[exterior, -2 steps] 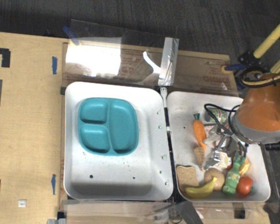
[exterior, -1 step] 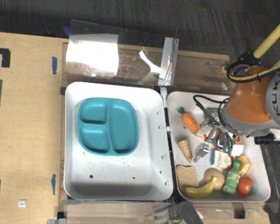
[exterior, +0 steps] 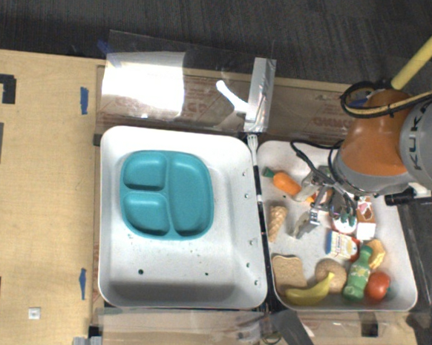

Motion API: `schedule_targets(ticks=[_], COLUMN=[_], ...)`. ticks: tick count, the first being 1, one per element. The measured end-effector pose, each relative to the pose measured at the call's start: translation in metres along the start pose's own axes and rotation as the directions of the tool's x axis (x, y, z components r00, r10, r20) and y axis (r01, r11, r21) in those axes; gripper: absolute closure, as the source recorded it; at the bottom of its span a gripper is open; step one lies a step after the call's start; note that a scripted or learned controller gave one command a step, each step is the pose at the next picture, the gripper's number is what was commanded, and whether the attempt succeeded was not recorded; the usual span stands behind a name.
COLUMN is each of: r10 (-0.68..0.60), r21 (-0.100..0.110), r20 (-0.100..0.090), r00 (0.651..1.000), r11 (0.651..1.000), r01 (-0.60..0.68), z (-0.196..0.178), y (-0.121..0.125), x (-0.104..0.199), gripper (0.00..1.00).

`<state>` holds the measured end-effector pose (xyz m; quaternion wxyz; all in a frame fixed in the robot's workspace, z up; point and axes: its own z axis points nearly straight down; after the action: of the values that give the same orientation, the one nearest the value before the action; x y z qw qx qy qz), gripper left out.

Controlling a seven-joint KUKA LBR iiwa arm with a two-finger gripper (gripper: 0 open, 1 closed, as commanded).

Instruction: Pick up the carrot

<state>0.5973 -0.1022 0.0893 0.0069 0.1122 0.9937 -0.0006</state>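
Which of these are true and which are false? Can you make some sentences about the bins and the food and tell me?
1. The carrot lies in the right bin. True.
2. The blue plate sits in the right bin. False: it sits in the left bin.
3. The banana lies near the front edge of the right bin. True.
4. The carrot is on the blue plate. False: it lies on the floor of the right bin, near its back left corner.
5. The tomato lies close to the banana's side of the bin, at the front. True.
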Motion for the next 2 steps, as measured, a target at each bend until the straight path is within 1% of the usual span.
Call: schedule_targets(ticks=[1,2], r10=[-0.003,-0.003], r21=[-0.001,-0.001], r20=[0.014,0.011], r00=[1.000,1.000], r11=[1.000,1.000], r01=[0.003,0.003], z=[-0.0141,-0.0131], y=[0.0020,0.0022], x=[-0.0037,-0.0031], gripper=[1.00,0.00])
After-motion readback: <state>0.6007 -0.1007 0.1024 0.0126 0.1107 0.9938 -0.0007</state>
